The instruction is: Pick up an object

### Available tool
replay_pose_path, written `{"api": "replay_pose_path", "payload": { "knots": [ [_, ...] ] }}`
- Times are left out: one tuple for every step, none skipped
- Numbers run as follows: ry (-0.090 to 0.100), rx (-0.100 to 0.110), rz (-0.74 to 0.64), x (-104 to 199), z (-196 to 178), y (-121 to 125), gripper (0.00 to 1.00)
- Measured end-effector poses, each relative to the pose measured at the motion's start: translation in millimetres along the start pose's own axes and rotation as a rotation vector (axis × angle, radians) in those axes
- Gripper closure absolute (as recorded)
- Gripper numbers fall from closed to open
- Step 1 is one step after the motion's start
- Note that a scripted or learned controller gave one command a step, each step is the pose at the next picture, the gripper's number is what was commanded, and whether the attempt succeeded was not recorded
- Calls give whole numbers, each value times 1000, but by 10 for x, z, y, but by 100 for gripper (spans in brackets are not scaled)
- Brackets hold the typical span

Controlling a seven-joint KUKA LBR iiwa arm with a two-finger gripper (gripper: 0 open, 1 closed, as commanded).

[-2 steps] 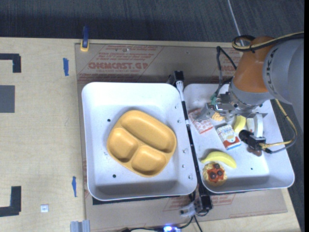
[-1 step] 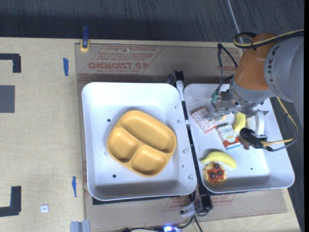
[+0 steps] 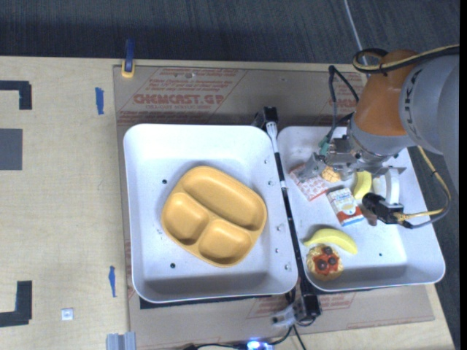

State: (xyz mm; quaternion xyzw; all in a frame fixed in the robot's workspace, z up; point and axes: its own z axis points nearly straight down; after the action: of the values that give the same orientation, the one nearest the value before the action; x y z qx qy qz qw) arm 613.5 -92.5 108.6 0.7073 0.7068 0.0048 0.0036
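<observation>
The right bin [image 3: 416,257] holds several small objects. A yellow banana [image 3: 332,239] lies near its front. Just in front of the banana sits a round tart-like toy [image 3: 325,262] with dark berries. A small white and blue carton [image 3: 343,203] lies in the middle, and a red-checked packet [image 3: 311,184] lies to its left. A second yellow piece [image 3: 361,183] rests under the wrist. My gripper [image 3: 328,160] hangs low over the back of this bin, above the checked packet. I see no object between its fingers.
The left bin [image 3: 142,195] carries a yellow plate [image 3: 211,214] with three compartments. A black divider [image 3: 281,188] runs between the bins. A black cable fitting [image 3: 381,207] sits by a white item [image 3: 392,188] on the right.
</observation>
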Motion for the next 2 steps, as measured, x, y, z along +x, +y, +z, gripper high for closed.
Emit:
{"api": "replay_pose_path", "payload": {
  "knots": [
    [0, -3, 0, 3, -104, 10, 100],
    [-3, 11, 0, -713, 213, -231, 100]
  ]
}}
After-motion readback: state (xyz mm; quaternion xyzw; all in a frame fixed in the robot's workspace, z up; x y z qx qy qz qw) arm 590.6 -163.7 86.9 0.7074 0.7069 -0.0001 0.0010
